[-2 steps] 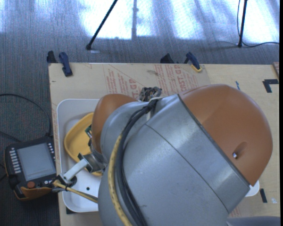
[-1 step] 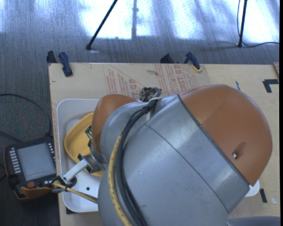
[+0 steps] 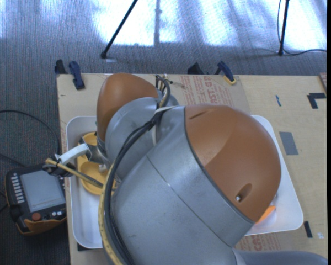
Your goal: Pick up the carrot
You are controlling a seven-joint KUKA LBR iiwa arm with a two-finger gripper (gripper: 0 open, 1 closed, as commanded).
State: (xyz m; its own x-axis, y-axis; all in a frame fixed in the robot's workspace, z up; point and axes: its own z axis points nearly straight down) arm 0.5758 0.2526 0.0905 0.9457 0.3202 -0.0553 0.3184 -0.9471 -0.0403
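My grey arm with its orange bands [image 3: 231, 148] covers most of both bins. Its wrist [image 3: 124, 101] hangs over the left bin [image 3: 77, 214], and the gripper [image 3: 95, 150] reaches down under it, mostly hidden by the arm. A small orange patch [image 3: 268, 211], possibly the carrot, peeks out from under the arm near the front of the right bin [image 3: 289, 203]. Yellow objects [image 3: 91, 173] lie in the left bin right beside the gripper.
A teach pendant [image 3: 36, 197] lies on the floor left of the bench. Blue clamps [image 3: 75, 74] hold the bench's back edge. Tripod legs [image 3: 121, 24] stand on the carpet behind. Cables [image 3: 71, 167] run from the wrist over the left bin's edge.
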